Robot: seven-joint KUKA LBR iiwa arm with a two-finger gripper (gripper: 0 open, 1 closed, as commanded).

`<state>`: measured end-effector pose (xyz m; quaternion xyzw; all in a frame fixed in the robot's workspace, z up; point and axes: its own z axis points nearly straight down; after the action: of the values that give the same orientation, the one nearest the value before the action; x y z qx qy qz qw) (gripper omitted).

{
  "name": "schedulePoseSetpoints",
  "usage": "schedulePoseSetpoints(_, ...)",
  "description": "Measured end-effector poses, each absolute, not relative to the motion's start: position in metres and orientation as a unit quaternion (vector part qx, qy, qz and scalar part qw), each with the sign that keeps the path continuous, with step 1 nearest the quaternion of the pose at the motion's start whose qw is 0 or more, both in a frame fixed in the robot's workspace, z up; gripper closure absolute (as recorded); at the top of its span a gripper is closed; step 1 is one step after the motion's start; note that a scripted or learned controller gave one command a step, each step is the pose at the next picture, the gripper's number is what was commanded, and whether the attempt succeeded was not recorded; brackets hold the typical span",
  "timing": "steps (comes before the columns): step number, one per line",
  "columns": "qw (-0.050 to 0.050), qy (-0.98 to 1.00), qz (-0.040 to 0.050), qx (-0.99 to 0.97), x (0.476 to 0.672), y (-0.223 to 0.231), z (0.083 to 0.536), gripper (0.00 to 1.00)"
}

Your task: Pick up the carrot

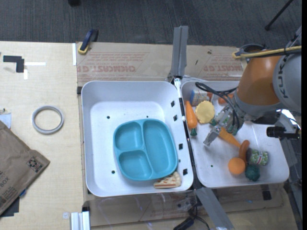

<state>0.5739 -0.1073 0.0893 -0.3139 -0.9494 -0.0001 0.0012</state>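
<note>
From the camera view, the long orange carrot (191, 115) with its green stub lies in the right shallow white bin (268, 176), along that bin's left wall, just beside a pale yellow rounded toy (205, 111). The grey two-finger gripper (214, 133) hangs lower in the same bin, near the carrot but apart from it, its tips touching or just over a second orange stick-shaped piece (232, 139). How its claw stands I cannot tell. An orange ball (236, 166) lies further down. The left white bin (91, 128) bears a blue divided plate (145, 149). This looks like the approach step; next, the gripper must shift up-left and straddle the carrot.
</note>
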Motion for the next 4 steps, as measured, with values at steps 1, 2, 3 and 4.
schedulePoseSetpoints(1, 0.002, -0.95, -0.0003, -0.313, 0.575, -0.107, 0.096, 1.0)
schedulePoseSetpoints(2, 0.001, -0.881, 0.0015, -0.473, 0.608, -0.03, 0.188, 1.0)
schedulePoseSetpoints(3, 0.003, -0.833, 0.0031, -0.554, 0.587, 0.029, 0.188, 1.0)
schedulePoseSetpoints(4, 0.002, -0.846, 0.0028, -0.533, 0.568, 0.042, 0.252, 1.0)
